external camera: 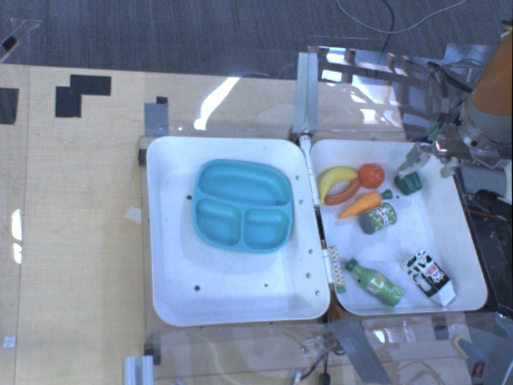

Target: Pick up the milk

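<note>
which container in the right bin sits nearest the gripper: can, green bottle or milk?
The can. It lies mid-bin below the carrot, closest to the gripper. The green bottle and milk lie along the bin's near edge.

I work in a robotics lab. My pale wooden bench point(72, 215) carries two shallow white bins point(172, 295) bolted side by side in a clear acrylic frame point(361, 62), black tape markers point(80, 95) stuck on the wood, loose cables point(377, 10) trailing over grey carpet point(160, 14).

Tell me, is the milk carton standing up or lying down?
Lying down: the milk carton rests flat on its side in the right bin.
</note>
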Controlling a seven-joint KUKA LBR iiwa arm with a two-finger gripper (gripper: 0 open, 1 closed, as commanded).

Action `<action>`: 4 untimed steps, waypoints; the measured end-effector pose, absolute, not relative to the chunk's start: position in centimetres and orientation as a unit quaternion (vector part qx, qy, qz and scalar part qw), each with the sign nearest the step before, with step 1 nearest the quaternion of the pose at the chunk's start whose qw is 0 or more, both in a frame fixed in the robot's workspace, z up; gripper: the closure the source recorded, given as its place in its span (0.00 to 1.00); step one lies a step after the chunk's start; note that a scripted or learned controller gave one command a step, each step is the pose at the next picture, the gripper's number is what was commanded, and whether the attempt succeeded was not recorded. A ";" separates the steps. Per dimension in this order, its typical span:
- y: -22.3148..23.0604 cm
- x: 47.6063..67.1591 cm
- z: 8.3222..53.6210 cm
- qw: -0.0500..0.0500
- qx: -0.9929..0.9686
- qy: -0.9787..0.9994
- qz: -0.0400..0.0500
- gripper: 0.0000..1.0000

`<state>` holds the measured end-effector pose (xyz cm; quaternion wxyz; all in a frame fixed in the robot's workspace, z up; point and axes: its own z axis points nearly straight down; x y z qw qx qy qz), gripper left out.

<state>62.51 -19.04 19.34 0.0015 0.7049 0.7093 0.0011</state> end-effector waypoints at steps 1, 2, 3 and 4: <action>-20.6 52.1 17.2 0.002 0.722 0.692 0.001 0.00; -19.9 49.2 8.9 0.006 0.707 0.708 0.004 0.00; -19.7 49.5 10.1 0.009 0.705 0.709 0.007 1.00; -19.7 49.5 10.1 0.009 0.706 0.709 0.006 0.00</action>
